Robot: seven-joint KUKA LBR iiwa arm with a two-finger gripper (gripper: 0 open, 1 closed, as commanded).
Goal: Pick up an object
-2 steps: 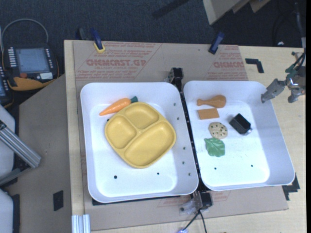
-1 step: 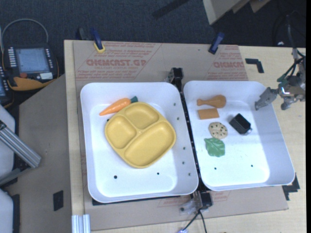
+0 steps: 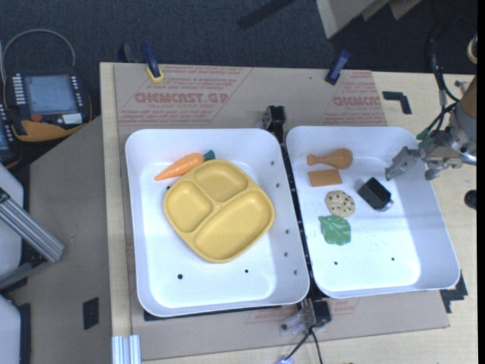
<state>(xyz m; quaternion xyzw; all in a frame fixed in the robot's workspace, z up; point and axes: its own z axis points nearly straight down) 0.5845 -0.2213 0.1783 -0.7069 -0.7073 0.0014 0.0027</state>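
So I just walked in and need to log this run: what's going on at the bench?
A robot arm reaches in from the right, its gripper over the right bin's upper right part, open and holding nothing. That bin holds a toy drumstick, an orange block, a cookie, a green piece and a black object, the nearest to the gripper. The left bin has a yellow divided plate and a carrot.
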